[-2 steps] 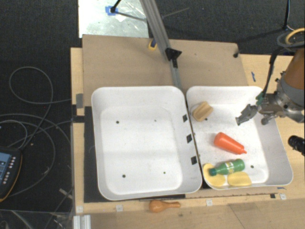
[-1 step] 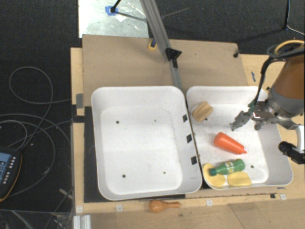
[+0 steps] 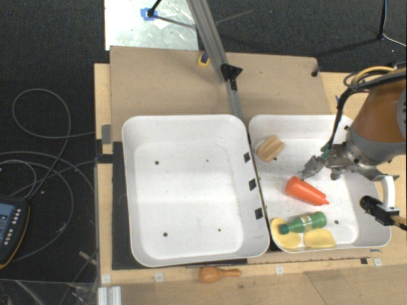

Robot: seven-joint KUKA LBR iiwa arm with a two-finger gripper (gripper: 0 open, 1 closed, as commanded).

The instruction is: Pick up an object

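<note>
The grey arm with its orange band reaches in over the right-hand shallow white plastic bin, and its two-finger gripper hangs just above the upper end of a bright orange cone-shaped plastic carrot. Whether that pincer is spread or pressed together I cannot tell; nothing shows between its tips, so I would not call anything held.

The carrot lies slanted on the bin floor, and everything else is best placed from it. Up and to its left sits a tan, rounded wooden-looking block. Just below it lies a green plastic bottle with a white label, resting across two pale yellow, flattish soft-looking pieces pushed into the near corner, probably where they slid. Far to its left the second white bin sits alongside. Below and left, outside the bins, an orange-brown pear-shaped toy rests on the bench.

The carrot seems the likely target, being nearest the gripper and free of neighbours.
</note>
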